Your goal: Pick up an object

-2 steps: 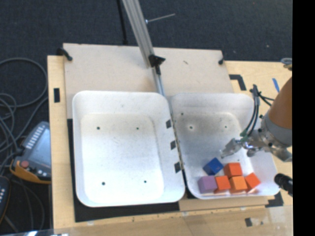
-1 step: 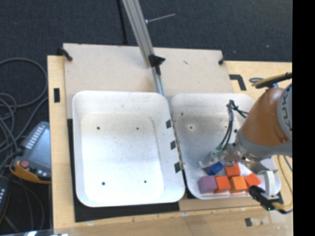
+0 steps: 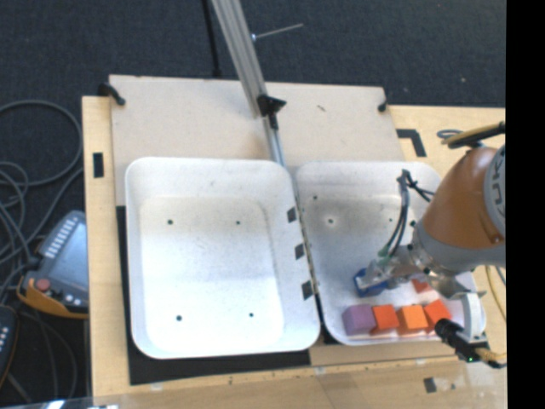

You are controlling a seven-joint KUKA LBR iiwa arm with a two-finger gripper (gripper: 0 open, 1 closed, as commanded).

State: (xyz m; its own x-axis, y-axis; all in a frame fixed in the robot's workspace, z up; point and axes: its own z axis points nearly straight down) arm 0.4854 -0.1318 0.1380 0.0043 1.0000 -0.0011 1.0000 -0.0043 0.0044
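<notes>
Item count: 2 white bins sit on the bench, a left bin and a right bin. The right bin holds 1 purple block, 2 orange blocks and 1 red block, lined up in 1 row along its near wall. A further red-orange piece shows partly behind the arm; its kind cannot be told. 1 blue object lies above the row. 1 arm is present, with 1 gripper. 1 aluminium rail crosses the bench. 1 handheld pendant lies left of the bench.
</notes>
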